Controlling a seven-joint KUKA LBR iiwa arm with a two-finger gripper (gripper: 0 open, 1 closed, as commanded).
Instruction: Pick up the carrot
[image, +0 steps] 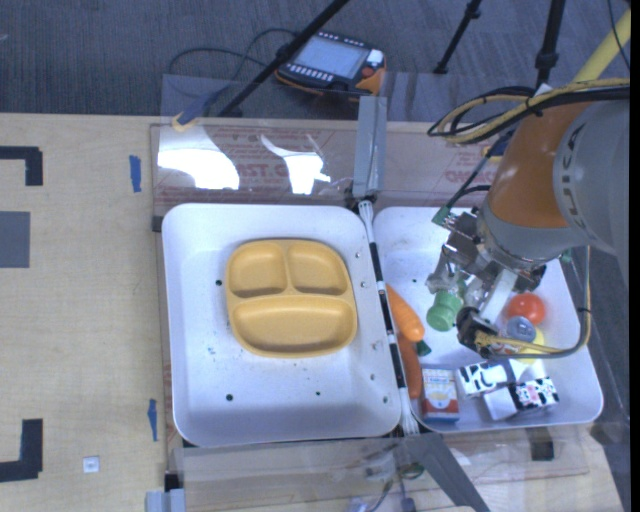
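on the left, a shallow white plastic bin (185, 330) with a yellow plastic plate (290, 297), split into three parts, lying flat in the middle. right beside it, a second shallow white bin (400, 225). along that second bin's left wall, the long orange carrot (405, 315), lying flat, green end toward the front. in front of the carrot, a small red and white box (440, 392). just right of the carrot, a round green toy (442, 312). over the green toy, the grey robot claw (465, 298), apart from the carrot; spread or pressed together, can't tell. farther right, an orange-red ball (527, 307). near the front wall, two white and black blocks (487, 378).
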